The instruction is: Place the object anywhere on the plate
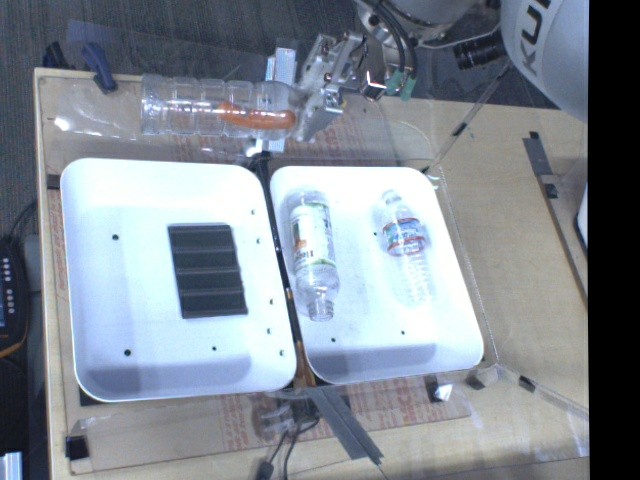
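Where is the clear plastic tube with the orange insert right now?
The clear plastic tube with the orange insert lies on its side on the bench behind the left white bin, its right end at the gripper.

White bins (100, 183); black ribbed plate (207, 270); clear bottles (311, 255).

Lying across the right bin (455, 338): two water bottles (312, 255) (404, 243), leaving a lane between. Occupying the left bin's (100, 368) centre: a black plate (207, 270).
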Robot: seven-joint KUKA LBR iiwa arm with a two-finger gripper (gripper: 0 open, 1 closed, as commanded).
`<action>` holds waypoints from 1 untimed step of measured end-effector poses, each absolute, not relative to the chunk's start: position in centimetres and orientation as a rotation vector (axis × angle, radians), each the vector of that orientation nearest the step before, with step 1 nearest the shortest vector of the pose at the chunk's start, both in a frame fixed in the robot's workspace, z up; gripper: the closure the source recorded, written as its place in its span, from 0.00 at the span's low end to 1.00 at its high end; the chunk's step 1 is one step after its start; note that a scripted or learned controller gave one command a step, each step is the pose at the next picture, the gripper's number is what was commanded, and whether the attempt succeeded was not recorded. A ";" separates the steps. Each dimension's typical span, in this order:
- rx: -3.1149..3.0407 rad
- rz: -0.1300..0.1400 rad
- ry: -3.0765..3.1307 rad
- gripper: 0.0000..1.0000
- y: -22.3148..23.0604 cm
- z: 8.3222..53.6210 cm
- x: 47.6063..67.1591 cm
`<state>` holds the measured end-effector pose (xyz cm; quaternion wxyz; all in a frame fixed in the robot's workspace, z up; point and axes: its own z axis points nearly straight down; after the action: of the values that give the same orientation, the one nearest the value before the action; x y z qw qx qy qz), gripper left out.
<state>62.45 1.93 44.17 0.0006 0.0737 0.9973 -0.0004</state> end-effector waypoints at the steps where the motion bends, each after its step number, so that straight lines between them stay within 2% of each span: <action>1: -0.087 -0.002 3.142 1.00 6.7 34.7 58.6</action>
<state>58.58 6.69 34.74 -0.0007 -0.0278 0.9996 -0.0006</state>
